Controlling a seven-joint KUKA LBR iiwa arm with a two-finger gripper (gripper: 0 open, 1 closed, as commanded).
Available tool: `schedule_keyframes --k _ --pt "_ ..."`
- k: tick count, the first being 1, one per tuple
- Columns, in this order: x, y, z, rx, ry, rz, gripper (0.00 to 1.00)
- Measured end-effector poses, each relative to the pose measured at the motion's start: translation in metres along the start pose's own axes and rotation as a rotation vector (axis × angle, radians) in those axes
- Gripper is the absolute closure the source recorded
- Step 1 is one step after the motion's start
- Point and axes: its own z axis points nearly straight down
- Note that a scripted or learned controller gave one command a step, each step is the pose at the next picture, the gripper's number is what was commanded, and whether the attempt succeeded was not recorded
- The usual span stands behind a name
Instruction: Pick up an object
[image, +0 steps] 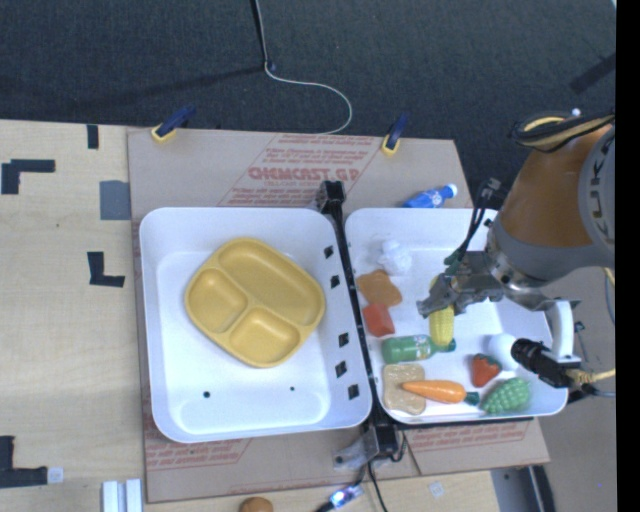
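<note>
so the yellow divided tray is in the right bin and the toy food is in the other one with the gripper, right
Not quite: the camera view shows the yellow divided tray in the left bin. The toy food, such as the carrot, lies in the right bin, where the gripper is.

Two bins are set side by side on the table (60, 300). A divided plate (255, 300) lies in the left bin (165, 400). Toy foods are gathered in the right bin (540, 405): a carrot (434, 391) lies on a biscuit (400, 385), with corn (441, 328) behind them.
</note>
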Motion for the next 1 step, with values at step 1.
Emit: schedule_keyframes --k 1 --pt "0.0113 0.0146 0.0006 -0.001 -0.001 0.004 1.0"
